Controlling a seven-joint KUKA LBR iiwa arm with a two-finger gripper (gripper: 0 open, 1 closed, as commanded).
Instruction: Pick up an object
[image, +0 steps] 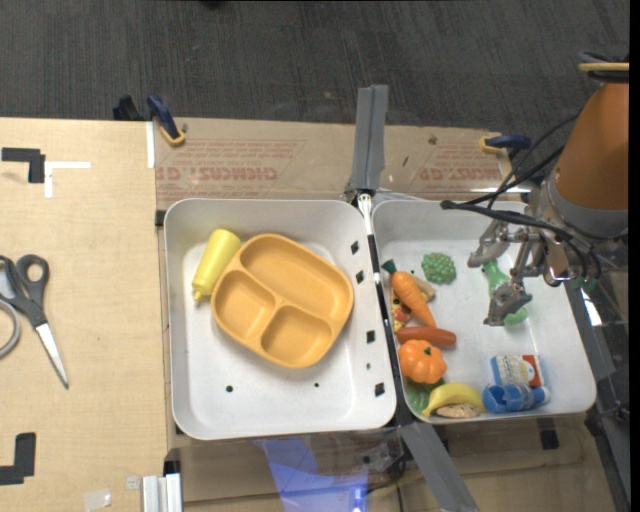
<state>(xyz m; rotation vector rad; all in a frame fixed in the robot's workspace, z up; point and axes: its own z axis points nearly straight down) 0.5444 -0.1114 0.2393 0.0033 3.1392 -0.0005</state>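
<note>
Right bin (560, 400), near edge: blue-capped bottle (515, 384), banana (450, 398), small pumpkin (421, 362). Farther in: carrot (411, 297), green broccoli-like piece (437, 267). Claw (505, 300) above the bin's right half, over a green object (516, 312); grip state cannot be told. Left bin (200, 400): orange divided tray (283, 298), yellow bottle (214, 262).

Wooden bench (80, 330), two white bins (200, 400) side by side, scissors (35, 310) at left
</note>
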